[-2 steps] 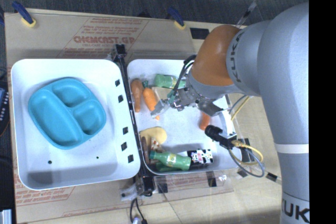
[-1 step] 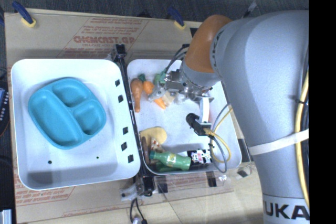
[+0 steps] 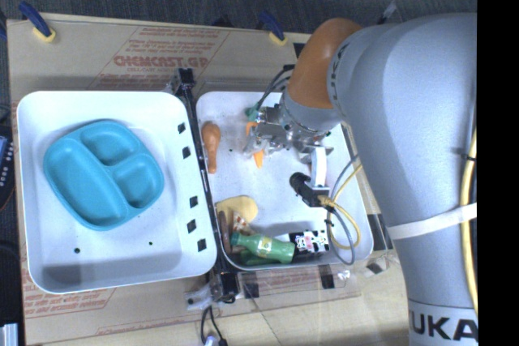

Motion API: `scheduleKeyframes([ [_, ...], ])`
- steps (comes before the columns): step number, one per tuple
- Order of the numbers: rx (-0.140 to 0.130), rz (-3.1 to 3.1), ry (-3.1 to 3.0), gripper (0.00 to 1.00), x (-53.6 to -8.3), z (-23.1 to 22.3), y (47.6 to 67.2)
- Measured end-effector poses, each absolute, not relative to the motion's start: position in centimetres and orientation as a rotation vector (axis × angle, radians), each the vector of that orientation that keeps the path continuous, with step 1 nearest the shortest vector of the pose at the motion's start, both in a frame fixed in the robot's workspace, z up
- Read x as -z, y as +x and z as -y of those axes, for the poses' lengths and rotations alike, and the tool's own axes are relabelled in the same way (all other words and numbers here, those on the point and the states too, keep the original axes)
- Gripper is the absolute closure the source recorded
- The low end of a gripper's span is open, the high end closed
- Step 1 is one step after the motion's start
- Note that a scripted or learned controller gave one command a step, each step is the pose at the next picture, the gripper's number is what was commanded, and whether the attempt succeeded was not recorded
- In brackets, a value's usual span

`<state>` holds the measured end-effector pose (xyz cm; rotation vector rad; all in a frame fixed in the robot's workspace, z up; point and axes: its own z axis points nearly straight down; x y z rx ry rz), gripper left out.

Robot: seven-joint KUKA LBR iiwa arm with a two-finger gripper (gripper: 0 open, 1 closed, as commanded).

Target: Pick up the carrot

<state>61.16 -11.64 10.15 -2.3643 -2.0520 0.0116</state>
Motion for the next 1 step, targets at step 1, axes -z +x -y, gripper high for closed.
scheduleKeyframes([
  [1,-0.061,1.978,-2.384,1.0,-11.91,9.47,64.0],
])
